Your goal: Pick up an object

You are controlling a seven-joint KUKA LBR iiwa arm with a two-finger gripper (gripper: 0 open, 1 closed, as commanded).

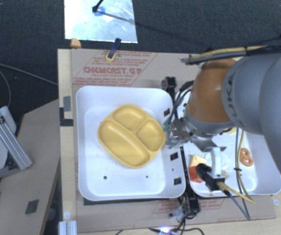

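Observation:
A yellow divided plate [130, 135] lies in the middle of the left bin [96, 180], flat and slightly turned. My gripper [174, 133] hangs below the orange wrist band over the ridge between the two bins, right beside the plate's right edge. In the right bin [268, 182] lie a pretzel [245, 156], a pale yellow wedge [198, 159] and a small red piece [193, 172], all partly covered by the arm. Nothing can be seen held in the gripper.
The grey arm covers most of the right bin from above. Beyond the bins a cardboard sheet [116, 67] holds a small blue and yellow item [113, 49]. A metal frame [3, 136] stands at the left.

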